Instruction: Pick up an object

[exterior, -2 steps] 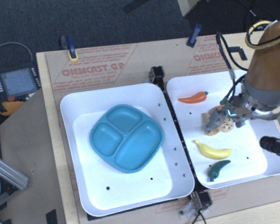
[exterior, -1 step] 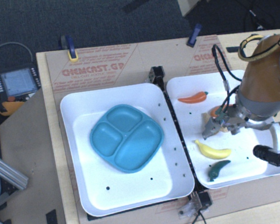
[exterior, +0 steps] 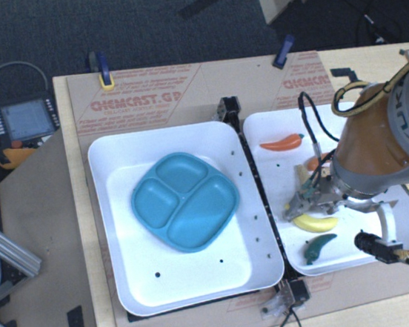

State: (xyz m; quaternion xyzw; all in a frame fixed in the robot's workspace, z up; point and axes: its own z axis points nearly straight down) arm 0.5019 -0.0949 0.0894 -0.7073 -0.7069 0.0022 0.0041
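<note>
Action is centred on the right bin (exterior: 281, 179), where the gripper (exterior: 308, 198) is seen low over the white floor, reached in from the right on the grey arm (exterior: 385, 172). The orange band (exterior: 369, 133) above the wrist is turned towards the camera, and a black cable (exterior: 307, 112) is looped over the bin's far edge.

Just beneath the gripper, a yellow banana (exterior: 315, 221) is laid flat on the bin floor. The metal tip is placed right at its upper edge, so close that touching or not cannot be judged. Whether the gripper is parted or closed cannot be told from this slant, and nothing is shown clamped in it.

Three more things are spread through the same bin. A red pepper (exterior: 282, 142) is set near the far wall, well apart from the gripper. A dark green piece (exterior: 319, 247) is found just beside the banana, towards the near rim. A small orange item (exterior: 313, 162) is glimpsed at the wrist's edge, mostly hidden by the arm.

Over in the left bin (exterior: 107, 209), a blue divided plate (exterior: 185, 199) is rested flat near the middle, tilted a little in plan, with three compartments facing up.

Both bins are carried side by side on a brown bench board (exterior: 143, 96). A yellow-and-blue clamp (exterior: 105, 73) is fixed at its far left edge and a blue clamp (exterior: 283, 51) further right. A control pendant (exterior: 25, 119) is left off the board at the far left.
</note>
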